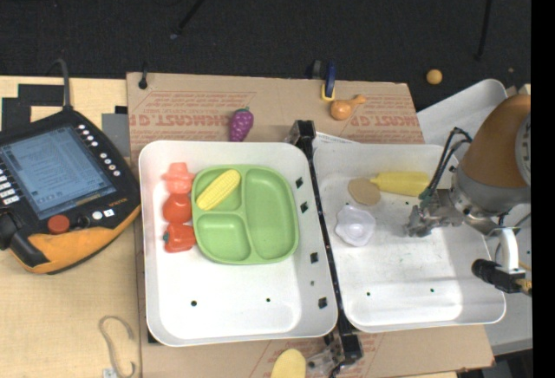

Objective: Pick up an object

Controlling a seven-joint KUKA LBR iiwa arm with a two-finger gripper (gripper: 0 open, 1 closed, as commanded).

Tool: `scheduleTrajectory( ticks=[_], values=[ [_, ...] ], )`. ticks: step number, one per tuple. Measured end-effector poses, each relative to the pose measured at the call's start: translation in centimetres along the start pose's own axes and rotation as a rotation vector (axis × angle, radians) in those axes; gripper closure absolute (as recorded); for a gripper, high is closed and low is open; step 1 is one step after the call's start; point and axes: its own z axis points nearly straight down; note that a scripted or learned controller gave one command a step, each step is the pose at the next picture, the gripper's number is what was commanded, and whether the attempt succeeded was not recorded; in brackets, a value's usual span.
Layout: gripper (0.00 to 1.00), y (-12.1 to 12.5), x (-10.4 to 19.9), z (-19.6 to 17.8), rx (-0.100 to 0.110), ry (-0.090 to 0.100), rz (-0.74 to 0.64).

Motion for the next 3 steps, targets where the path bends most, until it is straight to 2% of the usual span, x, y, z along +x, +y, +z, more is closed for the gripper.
scheduleTrajectory(
  ticks=[2, 3],
  values=[
    [1.0, 0.3, 0.2, -12.4, -0.004, -0.002, -0.001],
    [1.0, 0.3, 0.1, -13.0, -0.001, 0.0, -0.001]
  ],
)
